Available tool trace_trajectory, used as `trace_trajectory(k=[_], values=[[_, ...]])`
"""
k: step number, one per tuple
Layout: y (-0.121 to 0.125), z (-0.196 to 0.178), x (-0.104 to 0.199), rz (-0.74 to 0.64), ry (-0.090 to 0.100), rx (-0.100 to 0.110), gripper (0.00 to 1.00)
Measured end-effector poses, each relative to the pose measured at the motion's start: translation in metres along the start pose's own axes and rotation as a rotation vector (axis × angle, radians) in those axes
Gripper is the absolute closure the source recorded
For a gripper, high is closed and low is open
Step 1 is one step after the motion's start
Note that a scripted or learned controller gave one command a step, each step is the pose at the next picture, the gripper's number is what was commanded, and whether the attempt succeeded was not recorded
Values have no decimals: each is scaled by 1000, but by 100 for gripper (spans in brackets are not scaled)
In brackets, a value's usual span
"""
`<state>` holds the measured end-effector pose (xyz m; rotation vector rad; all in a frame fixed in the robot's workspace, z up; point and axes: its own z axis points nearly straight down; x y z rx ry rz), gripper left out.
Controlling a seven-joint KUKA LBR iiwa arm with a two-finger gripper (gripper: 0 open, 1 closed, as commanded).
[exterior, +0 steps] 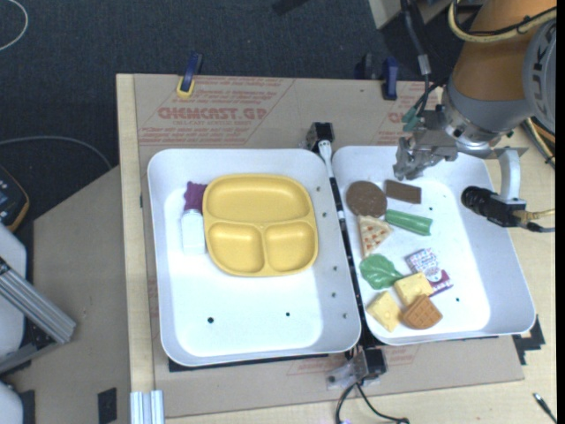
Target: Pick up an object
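While the gripper hangs low over the right bin, back-left area, can't tell its finger state. Brown rectangular block sits just below it, possibly touching. Round brown cookie and green piece nearby. Yellow divided tray in left bin.

The arm enters from the upper right, its broad orange band sitting above the grey wrist. From the wrist the limb slants down and to the left, ending in the gripper, which points downward. Above and right of the gripper, cables run along the wrist. The tips are dark and small here, seemingly close together, though their gap is hard to judge.
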<state>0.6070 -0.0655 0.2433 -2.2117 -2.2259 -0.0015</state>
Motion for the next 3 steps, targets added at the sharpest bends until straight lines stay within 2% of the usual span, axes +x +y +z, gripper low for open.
trace_trajectory(k=[1, 2, 3], values=[[-17, -2, 53, 0, 0, 1, 100], [-30, 10, 94, 2, -1, 2, 100], [-35, 27, 114, 4, -2, 3, 100]])
